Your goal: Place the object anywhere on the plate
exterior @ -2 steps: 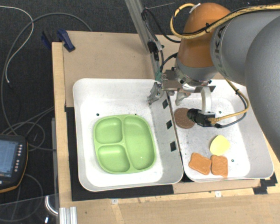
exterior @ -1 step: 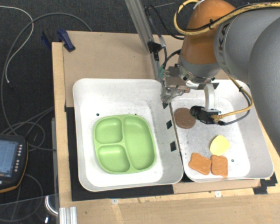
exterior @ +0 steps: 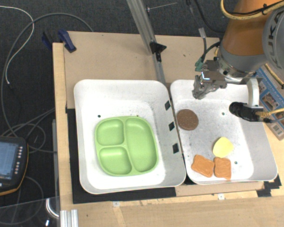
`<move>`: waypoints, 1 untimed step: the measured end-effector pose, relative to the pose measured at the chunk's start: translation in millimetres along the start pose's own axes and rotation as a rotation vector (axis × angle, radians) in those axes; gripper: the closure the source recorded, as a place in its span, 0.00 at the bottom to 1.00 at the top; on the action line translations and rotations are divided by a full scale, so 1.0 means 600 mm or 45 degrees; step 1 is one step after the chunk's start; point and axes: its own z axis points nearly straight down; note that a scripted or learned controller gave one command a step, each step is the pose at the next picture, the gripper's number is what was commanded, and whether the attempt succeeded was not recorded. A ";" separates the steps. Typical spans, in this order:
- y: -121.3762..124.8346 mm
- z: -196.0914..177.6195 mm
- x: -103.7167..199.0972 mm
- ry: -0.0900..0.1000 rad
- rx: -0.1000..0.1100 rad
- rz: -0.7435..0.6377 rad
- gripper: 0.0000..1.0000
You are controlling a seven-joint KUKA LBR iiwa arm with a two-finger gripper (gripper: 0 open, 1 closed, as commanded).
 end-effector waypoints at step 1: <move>0.013 0.040 0.002 0.003 0.014 -0.007 1.00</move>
